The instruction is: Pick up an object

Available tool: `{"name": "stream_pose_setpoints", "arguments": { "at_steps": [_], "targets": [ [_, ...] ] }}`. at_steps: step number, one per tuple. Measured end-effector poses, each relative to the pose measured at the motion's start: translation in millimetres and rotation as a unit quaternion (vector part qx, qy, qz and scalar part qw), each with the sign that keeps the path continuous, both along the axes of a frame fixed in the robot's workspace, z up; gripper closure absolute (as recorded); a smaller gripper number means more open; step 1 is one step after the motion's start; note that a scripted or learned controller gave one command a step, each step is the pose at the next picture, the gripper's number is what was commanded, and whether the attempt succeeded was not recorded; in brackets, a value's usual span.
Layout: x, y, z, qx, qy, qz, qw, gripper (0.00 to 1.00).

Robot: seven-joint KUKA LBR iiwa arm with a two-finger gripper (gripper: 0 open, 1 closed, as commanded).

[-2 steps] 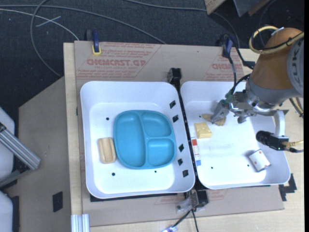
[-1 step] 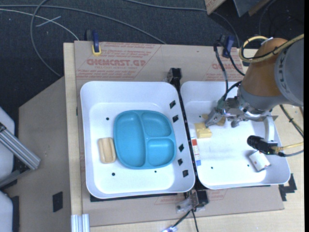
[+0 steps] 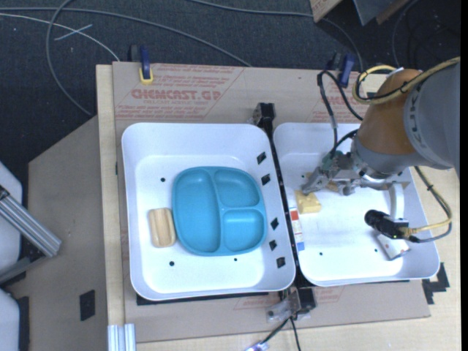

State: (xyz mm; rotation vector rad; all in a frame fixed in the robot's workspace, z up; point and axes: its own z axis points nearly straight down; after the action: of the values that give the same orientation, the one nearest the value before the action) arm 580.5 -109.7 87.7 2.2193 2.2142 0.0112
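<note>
Hanging low over the left part of the right bin (image 3: pixel 344 258), the tool (image 3: pixel 319 180) is seen at the end of the grey arm (image 3: pixel 431 115), which comes in from the right with its orange band above the wrist. Whether the tool is open or closed cannot be told, and nothing can be seen to be held in it. A yellow block (image 3: pixel 309 204) is found on the bin floor just beside the tool, on the near-left side of it; whether the two touch cannot be told. A small red, white and blue item (image 3: pixel 295 222) is seen close to the block, against the bin's left wall. The left bin (image 3: pixel 146 159) is set alongside, with a dark strip between the two bins. In it a blue plate (image 3: pixel 219 210) with three compartments is laid near the middle, and a tan block (image 3: pixel 161 227) is placed just at the plate's left edge. Both bins are carried by the table (image 3: pixel 183 86), whose board is printed with red lettering. A clamp (image 3: pixel 146 63) is fixed at the board's far edge. Thin cables (image 3: pixel 73 9) are strewn over the dark floor (image 3: pixel 44 86) beyond.
</note>
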Motion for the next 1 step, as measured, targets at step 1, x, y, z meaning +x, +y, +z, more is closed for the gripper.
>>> {"name": "stream_pose_setpoints", "arguments": {
  "at_steps": [1],
  "targets": [
    [-0.5,0.3,10.9,-0.0001,0.001,0.001,1.0,1.0]
  ]
}}
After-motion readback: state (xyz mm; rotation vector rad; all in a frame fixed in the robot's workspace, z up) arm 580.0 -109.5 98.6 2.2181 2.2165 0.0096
